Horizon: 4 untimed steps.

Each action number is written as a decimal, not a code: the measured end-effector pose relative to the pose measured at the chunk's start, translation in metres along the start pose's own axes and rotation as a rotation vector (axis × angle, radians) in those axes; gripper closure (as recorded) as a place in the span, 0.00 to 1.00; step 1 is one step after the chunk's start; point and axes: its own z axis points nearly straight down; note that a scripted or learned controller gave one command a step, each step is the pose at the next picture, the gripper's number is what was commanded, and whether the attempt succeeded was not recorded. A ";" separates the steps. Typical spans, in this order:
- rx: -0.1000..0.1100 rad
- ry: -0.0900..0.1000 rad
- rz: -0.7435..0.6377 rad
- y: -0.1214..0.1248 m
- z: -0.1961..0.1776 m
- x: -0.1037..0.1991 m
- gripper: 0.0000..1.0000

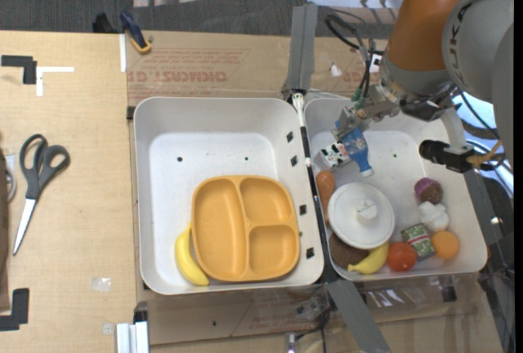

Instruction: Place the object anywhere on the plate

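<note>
An orange-yellow divided plate point(245, 229) lies in the left bin point(163, 147), toward its front. My gripper point(361, 113) hangs over the back left part of the right bin point(400, 139). Directly below it is a blue and white carton point(356, 149), with a small black-and-white patterned piece point(331, 154) at its left. The wrist hides where the gripper meets the carton, so I cannot make out whether the carton is held or resting in the bin.
A banana point(185, 261) pokes out from under the plate's left edge. The right bin holds a white round bowl point(361, 212), an orange sausage-like piece point(325, 184), a second banana point(372, 260), a tomato point(400, 256), an orange point(445, 243) and a purple onion point(426, 189). Scissors point(37, 172) lie far left.
</note>
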 end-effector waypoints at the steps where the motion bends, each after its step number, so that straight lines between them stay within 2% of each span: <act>1: -0.001 0.001 -0.200 -0.036 -0.009 0.075 1.00; 2: 0.000 0.001 -0.203 -0.051 -0.005 0.150 1.00; 3: -0.002 0.000 -0.098 -0.064 -0.097 0.180 1.00; 4: 0.002 0.001 0.173 -0.098 0.001 0.172 1.00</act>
